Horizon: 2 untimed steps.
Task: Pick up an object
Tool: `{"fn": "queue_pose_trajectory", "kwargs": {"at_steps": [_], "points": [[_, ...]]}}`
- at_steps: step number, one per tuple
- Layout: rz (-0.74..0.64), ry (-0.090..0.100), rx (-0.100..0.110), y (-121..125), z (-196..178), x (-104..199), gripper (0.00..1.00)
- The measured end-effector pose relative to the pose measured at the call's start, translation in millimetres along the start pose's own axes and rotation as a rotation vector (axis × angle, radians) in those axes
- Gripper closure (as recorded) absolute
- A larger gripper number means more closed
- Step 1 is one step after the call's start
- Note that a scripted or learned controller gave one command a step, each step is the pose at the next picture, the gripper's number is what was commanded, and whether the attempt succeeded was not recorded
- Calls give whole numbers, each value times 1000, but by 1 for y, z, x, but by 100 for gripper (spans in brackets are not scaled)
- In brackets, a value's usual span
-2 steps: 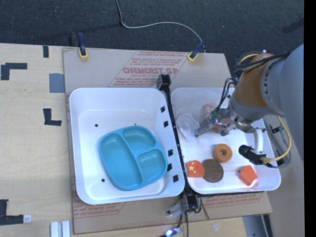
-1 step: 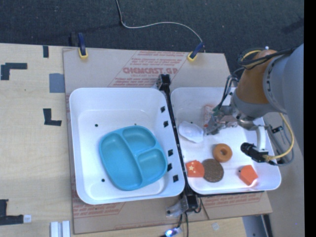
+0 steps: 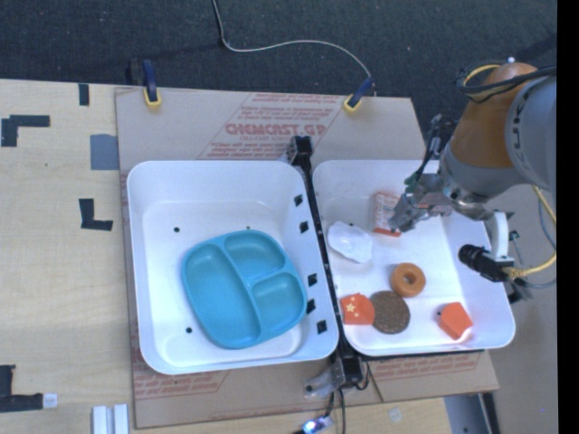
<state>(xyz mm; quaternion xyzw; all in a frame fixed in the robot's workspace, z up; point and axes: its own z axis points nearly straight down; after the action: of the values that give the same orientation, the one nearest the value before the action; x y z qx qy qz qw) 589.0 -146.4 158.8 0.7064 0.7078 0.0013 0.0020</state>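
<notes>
The left bin (image 3: 149, 242) holds 1 blue divided tray (image 3: 242, 286). The right bin (image 3: 488, 337) holds 6 small items; the gripper (image 3: 404, 217) sits over a pink packet (image 3: 386, 212), finger state unclear.

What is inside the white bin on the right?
The right bin holds a donut, a dark round cookie, a red piece, an orange block, a white crumpled item and a packet, partly covered by the end effector.
</notes>
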Motion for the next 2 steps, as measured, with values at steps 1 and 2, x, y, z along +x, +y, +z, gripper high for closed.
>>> {"fn": "queue_pose_trajectory", "kwargs": {"at_steps": [1, 2], "points": [[0, -1, -2, 7, -62, -1, 100], [0, 1, 5, 7, -71, 0, 100]]}}
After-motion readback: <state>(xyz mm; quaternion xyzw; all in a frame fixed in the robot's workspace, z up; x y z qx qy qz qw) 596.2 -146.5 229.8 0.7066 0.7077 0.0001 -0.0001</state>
